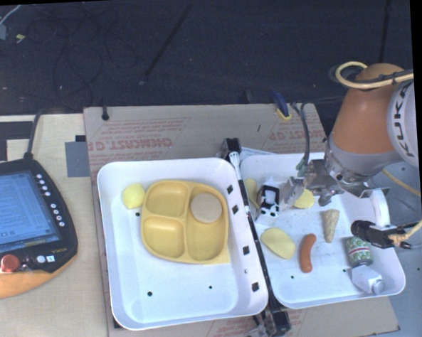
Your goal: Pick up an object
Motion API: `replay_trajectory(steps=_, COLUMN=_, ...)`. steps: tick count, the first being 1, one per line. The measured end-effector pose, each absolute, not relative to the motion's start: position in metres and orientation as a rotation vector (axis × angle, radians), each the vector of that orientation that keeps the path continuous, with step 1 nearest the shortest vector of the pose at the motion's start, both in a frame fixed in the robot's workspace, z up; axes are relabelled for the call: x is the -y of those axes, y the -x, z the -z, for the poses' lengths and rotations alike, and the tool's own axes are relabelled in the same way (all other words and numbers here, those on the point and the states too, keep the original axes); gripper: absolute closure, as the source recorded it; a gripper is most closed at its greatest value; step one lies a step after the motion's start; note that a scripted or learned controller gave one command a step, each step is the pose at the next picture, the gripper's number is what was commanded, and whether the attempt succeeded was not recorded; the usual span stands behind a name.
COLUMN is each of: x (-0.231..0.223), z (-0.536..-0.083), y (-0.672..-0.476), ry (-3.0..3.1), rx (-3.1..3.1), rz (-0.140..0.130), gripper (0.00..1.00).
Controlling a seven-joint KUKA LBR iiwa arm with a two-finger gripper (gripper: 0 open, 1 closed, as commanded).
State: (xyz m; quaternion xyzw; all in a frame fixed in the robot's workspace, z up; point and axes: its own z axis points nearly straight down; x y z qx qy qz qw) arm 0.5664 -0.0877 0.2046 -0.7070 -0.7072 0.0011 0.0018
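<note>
The grey robot arm with the orange band (368, 122) reaches in from the right and hangs over the right shallow white bin (325, 292). Its two-finger gripper (303, 190) is low over the back part of that bin. A small yellow lump (305, 200) sits right at the tips of the metal fingers and looks like it is touching them. I cannot tell if the lump is between the jaws or just beside them, and I cannot tell if the jaws are open or closed.

More toys lie in the same bin. A black and white block (269, 198) is just to the left of the gripper. A yellow lemon-shaped piece (277, 243) lies nearer the front, with an orange-red sausage (307, 253) beside it. A pale cone (331, 224) lies to the right of the sausage. A small green can (358, 250) and a little white bottle (367, 281) rest by the right wall.

The left shallow white bin (169, 302) holds a yellow plastic tray with three parts (179, 230). A pale round disc (206, 207) sits in one part of the tray. A small yellow ball (133, 196) lies just left of the tray.
</note>
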Motion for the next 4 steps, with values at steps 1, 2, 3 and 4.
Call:
replay_trajectory(steps=1, x=0.089, z=-0.1, y=-0.51, ry=2.22, rx=2.216, rz=-0.009, gripper=0.0)
replay_trajectory(steps=2, x=0.09, z=-0.116, y=-0.514, ry=2.228, rx=2.214, rz=0.001, gripper=1.0)
replay_trajectory(steps=3, x=0.09, z=-0.115, y=-0.514, ry=2.227, rx=2.214, rz=0.0, gripper=0.0)
replay_trajectory(steps=4, x=0.087, z=-0.089, y=-0.476, ry=2.228, rx=2.219, rz=0.003, gripper=0.0)
